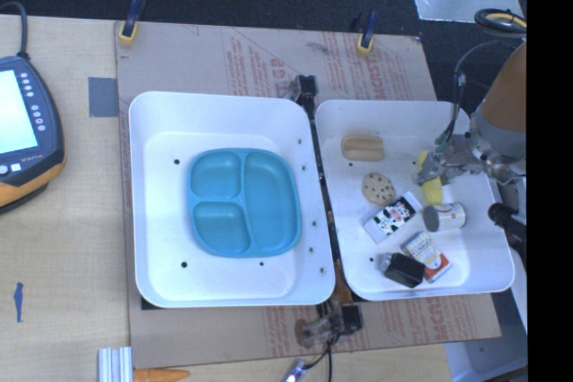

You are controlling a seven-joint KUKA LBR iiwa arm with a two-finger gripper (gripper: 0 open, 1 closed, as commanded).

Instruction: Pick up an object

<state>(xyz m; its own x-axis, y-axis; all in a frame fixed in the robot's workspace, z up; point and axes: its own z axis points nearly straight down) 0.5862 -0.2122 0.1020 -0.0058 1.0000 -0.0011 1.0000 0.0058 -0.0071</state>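
A teach pendant (22, 134) lies on the bench's left, well apart from two blue-and-yellow clamps (132, 21) at the cardboard's far edge.

The claw (436, 167) hangs in the right bin (354, 277); a block (432, 191) lies just beneath it, a cookie (378, 187) leftward, the left bin (143, 192) well beyond.

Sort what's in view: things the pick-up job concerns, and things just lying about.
Job:
gripper
yellow block
tan block
cookie
cow-print box
small can
black object

Lying about:
blue divided plate
teach pendant
clamps
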